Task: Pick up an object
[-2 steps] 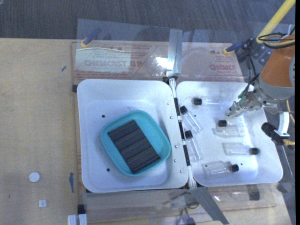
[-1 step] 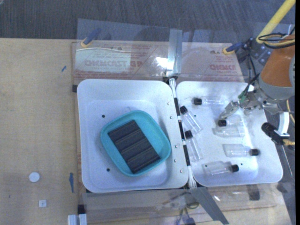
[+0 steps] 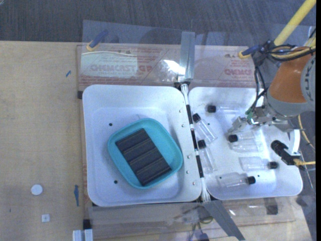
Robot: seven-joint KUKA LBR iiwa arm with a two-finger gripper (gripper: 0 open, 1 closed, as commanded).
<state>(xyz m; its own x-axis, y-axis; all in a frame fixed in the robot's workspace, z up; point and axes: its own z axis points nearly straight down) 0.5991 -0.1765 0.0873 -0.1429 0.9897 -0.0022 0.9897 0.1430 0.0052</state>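
Gripper noted first: mine sits low over the upper middle of the right bin, under the orange-banded wrist that enters from the right of the frame. Whether it is parted or closed I cannot tell from this slant; nothing is visibly held in it. Nearest candidate is a clear vial with a black cap, lying just below and slightly left of the gripper, apparently apart from it. Its long axis runs roughly left to right across the frame, cap at the left end. In my judgement the coming move turns on that: a short shift toward the lower left, then a descent with the closing direction set across the vial's length, not along it. Further out, a second vial lies diagonally near the bin's left wall, and a third vial rests along the lower edge, cap to the right; both are well apart from me. The left bin holds a teal tray bearing a dark ribbed block, farthest off.
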